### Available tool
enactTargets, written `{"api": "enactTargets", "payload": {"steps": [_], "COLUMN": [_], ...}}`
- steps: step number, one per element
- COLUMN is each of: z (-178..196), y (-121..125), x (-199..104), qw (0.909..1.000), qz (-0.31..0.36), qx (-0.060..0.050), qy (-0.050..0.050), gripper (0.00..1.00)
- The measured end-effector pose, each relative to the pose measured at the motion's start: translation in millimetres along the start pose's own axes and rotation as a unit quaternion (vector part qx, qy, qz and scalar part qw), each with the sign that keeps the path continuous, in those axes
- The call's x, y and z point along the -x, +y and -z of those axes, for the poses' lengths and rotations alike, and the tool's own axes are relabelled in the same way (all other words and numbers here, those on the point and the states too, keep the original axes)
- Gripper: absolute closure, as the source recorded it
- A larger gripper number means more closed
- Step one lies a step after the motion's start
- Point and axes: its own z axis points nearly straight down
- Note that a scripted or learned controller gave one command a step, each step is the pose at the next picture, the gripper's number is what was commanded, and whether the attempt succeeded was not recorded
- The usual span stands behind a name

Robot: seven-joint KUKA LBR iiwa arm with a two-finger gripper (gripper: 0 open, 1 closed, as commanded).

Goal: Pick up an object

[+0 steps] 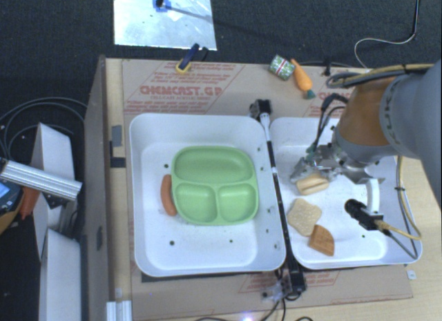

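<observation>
**Objects in the bins**

R bin: pale tan bread roll lies flat just under the claw; beige bread slice below it; orange-brown wedge touching the slice's lower-R corner. L bin: orange sausage lies lengthwise against the green divided plate.

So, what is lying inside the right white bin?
The right white bin holds a bread slice, a brown wedge-shaped piece and a pale bread roll right under the end effector. The arm covers the bin's far right part.
</observation>
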Motion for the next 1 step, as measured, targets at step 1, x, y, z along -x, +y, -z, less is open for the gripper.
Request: {"api": "enactTargets", "payload": {"steps": [1], "z": [91.0], "y": [24.0], "x": [-72.4], "qw": [1.0], "qz": [0.002], "qx": [0.002], "qy": [0.0], "gripper": [1.0]}}
